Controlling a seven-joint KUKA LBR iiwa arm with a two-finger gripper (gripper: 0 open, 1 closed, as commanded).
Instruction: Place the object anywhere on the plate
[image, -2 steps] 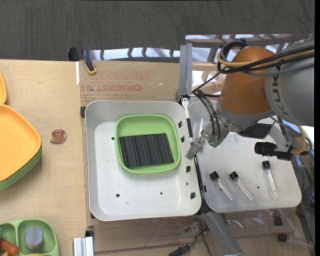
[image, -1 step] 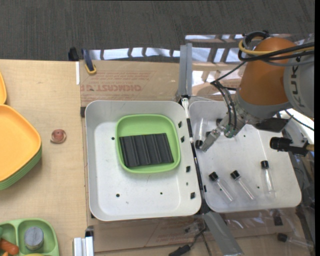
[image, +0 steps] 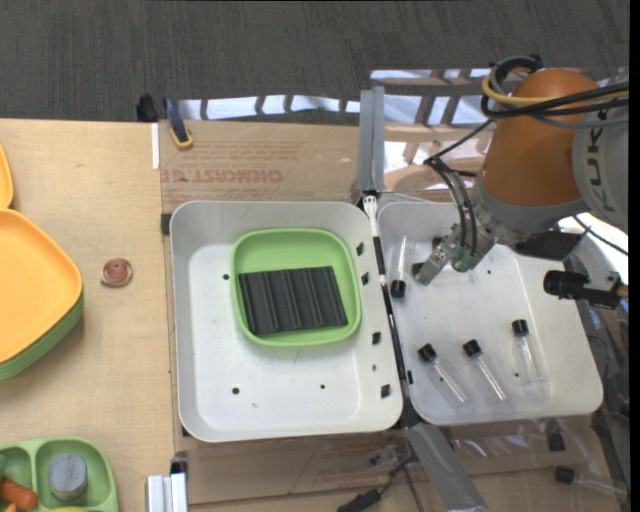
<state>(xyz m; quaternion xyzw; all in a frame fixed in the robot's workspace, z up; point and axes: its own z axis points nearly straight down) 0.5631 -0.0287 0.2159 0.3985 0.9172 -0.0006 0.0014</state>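
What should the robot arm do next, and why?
Probably lower the gripper onto the nearest clear tube just left of it. The green plate in the left bin bears just a dark ridged block, and all the black-capped tubes lie in the right bin.

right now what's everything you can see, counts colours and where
bins: 2, white, side by side on the bench
plate: 1, green, in the left bin
ridged mat: 1, dark grey, on the plate
vials: 4, clear with black caps, in the right bin
orange plates: stack, left edge of the bench
small round disc: 1, reddish, on the bench left of the bins
divided tray: 1, green, bottom left corner
arm: 1, grey and orange, from the right
gripper: 1, above the right bin
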